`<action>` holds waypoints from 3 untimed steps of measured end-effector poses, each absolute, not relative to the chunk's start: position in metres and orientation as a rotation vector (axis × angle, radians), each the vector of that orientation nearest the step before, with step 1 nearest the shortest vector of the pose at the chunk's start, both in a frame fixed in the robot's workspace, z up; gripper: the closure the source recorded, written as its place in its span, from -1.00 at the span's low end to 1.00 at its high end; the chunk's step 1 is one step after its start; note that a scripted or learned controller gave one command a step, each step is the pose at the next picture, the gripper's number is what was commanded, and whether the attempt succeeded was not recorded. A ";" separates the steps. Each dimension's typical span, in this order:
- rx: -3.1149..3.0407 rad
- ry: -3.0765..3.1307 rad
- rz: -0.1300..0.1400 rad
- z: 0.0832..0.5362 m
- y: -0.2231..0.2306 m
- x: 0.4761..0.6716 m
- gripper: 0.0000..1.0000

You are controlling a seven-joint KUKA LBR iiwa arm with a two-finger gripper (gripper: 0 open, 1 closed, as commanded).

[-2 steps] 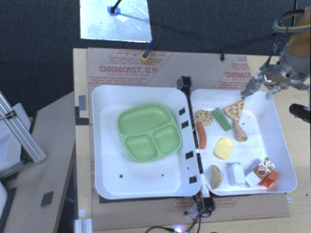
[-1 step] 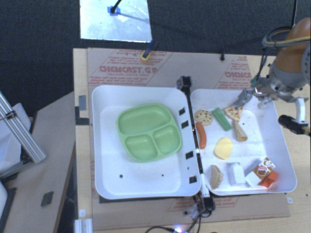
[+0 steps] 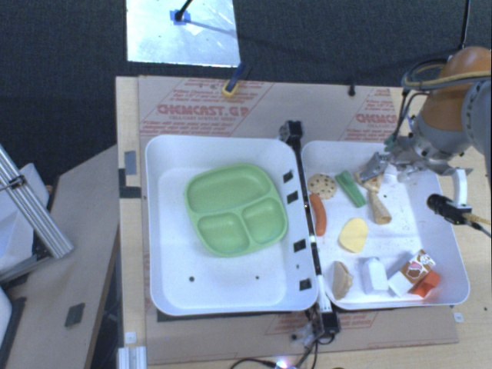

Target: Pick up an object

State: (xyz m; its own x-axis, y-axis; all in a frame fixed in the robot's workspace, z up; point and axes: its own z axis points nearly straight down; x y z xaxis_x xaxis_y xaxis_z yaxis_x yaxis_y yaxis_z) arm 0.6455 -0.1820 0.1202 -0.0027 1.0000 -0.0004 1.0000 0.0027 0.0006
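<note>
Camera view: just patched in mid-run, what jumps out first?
The pale green divided plastic tray lies alone in the left white bin. The right white bin holds a scatter of small toy foods, among them a yellow round piece, an orange carrot-like stick by the divider and a chocolate-chip cookie. The grey arm's gripper is at that bin's far edge, above a tan wedge.

Arm (image 3: 450, 102) reached over right bin (image 3: 453, 260) of toy food

The gripper (image 3: 382, 169) hung low above a tan wedge (image 3: 379, 206) beside a green stick (image 3: 350, 188) and a cookie (image 3: 321, 185); a green divided tray (image 3: 235, 208) lay in the left bin (image 3: 165, 267).
</note>
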 end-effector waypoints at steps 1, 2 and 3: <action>2.215 2.226 0.001 0.084 -0.181 0.647 -1.00; 2.213 2.225 0.002 0.097 -0.182 0.647 1.00; 2.213 2.222 0.005 0.142 -0.185 0.654 1.00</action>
State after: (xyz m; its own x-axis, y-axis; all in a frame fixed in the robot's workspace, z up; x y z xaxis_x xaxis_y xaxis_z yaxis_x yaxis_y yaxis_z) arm 0.6539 -0.1852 0.1421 -0.0042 1.0000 -0.0014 1.0000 0.0042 0.0059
